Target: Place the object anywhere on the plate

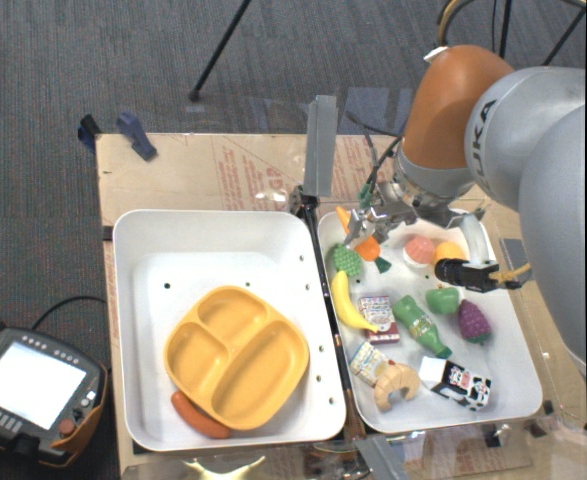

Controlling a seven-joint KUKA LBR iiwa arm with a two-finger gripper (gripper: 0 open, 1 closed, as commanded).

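- Arm (493, 128): grey with an orange band, reaching in from the right and hanging over the far end of the right bin (528, 368).
- Gripper (365, 230): pointing down at the far-left corner of the right bin, close to the wall shared with the left bin (138, 258). Whether it is released or clenched cannot be told at this size.
- Carrot (370, 248): a small orange piece sitting right at the gripper tip, touching or just beside a green bumpy fruit (347, 260). Judged the likely object of the task; whether the gripper is actually grasping it cannot be told.
- Plate (237, 356): yellow, three compartments, lying in the near half of the left bin, nothing on it.
- Deciding relation: the plate is lying to the view's left of the gripper and nearer the camera, across the shared wall. The coming move is therefore judged a lift, then a diagonal carry over that wall.
- Other goods in the right bin: banana (347, 304) lying lengthwise just beside the wall, green bottle (420, 325), purple fruit (474, 321), croissant (397, 384), small cartons.
- Sausage (200, 416): resting in the left bin, tucked against the plate's near edge.
- Risk, as judged: crowding around the carrot is making a clean grasp uncertain.
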